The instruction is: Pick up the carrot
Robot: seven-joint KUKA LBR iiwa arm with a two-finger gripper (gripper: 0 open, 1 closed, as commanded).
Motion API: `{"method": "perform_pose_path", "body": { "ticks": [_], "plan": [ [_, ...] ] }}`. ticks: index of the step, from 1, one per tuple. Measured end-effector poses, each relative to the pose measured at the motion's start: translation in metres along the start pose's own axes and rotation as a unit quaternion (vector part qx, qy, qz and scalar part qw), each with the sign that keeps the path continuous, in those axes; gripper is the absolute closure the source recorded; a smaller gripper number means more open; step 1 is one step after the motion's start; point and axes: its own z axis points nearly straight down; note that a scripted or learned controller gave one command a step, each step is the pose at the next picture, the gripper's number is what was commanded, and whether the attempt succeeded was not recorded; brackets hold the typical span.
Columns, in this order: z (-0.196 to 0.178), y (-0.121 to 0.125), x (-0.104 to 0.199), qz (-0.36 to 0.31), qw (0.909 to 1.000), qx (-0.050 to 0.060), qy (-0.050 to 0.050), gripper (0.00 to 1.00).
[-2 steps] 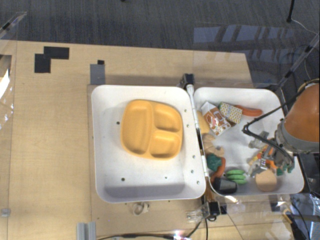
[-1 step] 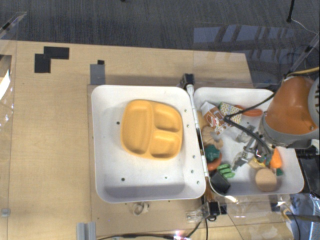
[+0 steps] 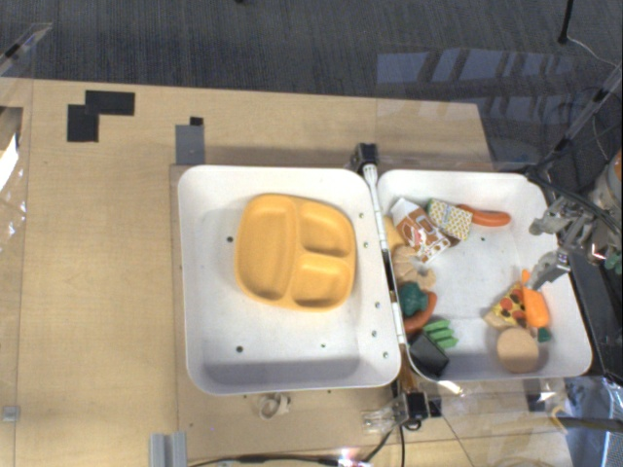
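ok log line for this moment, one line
gripper above right bin | fingers open, nothing held | carrot below gripper, beside bread roll | not picked

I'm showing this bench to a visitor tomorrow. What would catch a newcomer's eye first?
Probably the yellow tray, lying alone in the left bin. Next, the heap of toy food in the right bin: a carrot near its right edge, a sausage at the top. The gripper hovers just above the carrot.
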Motion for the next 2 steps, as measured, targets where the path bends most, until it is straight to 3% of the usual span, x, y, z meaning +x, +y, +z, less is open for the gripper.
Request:
{"method": "perform_pose_path", "body": {
  "ticks": [1, 2],
  "plan": [
    [0.127, -0.002, 0.047, -0.084, 0.9964, -0.003, 0.011, 0.0],
    [0.137, -0.003, 0.004, -0.039, 0.9992, -0.001, 0.006, 0.0]
  ]
}}
